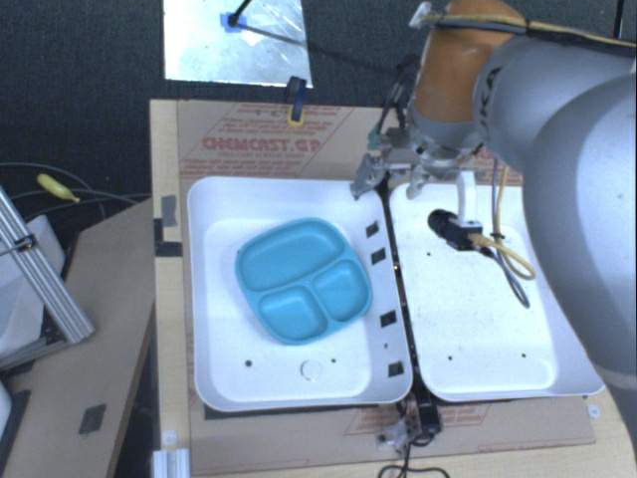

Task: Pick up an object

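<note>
Down-left of the gripper (396, 179), well apart, a blue tray (304, 279) lies in the left bin (219, 222). Whether the gripper is open, I cannot tell.

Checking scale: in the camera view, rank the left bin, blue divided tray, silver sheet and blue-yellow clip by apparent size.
1. Left bin
2. blue divided tray and silver sheet, too alike to rank
3. blue-yellow clip, smallest

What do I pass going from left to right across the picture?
First the metal rail, then the left bin edge, blue plate, right bin.
</note>
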Tool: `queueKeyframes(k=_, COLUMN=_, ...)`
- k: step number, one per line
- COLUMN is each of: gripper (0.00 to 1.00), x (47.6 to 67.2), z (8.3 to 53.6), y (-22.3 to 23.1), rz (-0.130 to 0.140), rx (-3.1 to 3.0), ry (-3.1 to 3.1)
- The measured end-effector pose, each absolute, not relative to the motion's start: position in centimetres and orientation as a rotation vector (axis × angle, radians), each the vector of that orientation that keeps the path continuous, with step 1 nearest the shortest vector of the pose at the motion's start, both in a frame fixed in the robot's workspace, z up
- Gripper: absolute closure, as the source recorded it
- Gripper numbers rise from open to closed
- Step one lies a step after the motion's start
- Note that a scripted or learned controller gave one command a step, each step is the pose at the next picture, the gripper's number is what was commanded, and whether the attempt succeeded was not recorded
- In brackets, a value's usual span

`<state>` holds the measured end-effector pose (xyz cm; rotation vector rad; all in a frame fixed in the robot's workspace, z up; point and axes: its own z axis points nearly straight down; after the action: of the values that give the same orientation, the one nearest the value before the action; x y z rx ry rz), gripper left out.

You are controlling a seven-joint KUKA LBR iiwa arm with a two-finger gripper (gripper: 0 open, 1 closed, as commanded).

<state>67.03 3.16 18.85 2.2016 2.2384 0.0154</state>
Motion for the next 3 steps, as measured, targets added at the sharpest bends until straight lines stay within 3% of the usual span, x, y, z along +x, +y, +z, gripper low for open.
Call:
queueKeyframes(k=1, gripper=0.00, x=61.2, z=28.8, y=11.2, rz=0.017, rx=2.205, ry=2.235)
queueKeyframes(k=2, gripper=0.00, x=55.8, z=32.9, y=16.0, rz=0.008, rx=2.211, ry=2.233)
queueKeyframes(k=3, gripper=0.00, x=59.5, z=40.3, y=18.3, rz=0.018, rx=2.211, ry=2.225)
